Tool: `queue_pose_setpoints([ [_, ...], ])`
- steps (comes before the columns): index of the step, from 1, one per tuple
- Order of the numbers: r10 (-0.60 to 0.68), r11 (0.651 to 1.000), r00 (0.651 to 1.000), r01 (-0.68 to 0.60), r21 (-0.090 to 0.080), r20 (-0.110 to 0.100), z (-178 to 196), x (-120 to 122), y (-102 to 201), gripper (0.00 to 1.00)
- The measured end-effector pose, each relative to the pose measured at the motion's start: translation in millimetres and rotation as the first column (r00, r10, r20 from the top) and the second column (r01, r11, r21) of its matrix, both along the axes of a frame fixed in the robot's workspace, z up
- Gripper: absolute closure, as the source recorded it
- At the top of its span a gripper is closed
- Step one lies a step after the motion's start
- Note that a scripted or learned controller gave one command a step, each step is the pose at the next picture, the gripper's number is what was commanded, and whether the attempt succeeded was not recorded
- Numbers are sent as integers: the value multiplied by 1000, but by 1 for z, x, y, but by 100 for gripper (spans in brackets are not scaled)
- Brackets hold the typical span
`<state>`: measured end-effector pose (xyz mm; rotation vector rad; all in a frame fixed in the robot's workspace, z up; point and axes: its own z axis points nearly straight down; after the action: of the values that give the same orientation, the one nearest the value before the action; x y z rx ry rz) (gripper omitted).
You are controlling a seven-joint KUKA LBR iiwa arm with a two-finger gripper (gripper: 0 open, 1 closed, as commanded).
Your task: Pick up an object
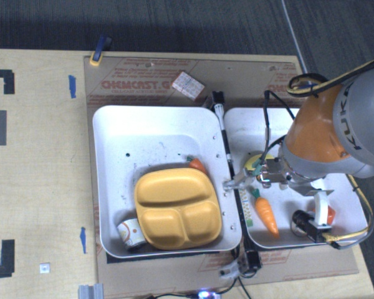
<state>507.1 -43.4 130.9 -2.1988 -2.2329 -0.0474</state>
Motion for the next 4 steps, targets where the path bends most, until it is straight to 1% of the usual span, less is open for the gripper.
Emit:
queue_pose_setpoints([
  [1, -2, 1000, 1000, 2, -1, 5, -3, -1, -6, 0],
  [4, -3, 1000, 1000, 3, -1, 8, -6, -1, -10, 0],
])
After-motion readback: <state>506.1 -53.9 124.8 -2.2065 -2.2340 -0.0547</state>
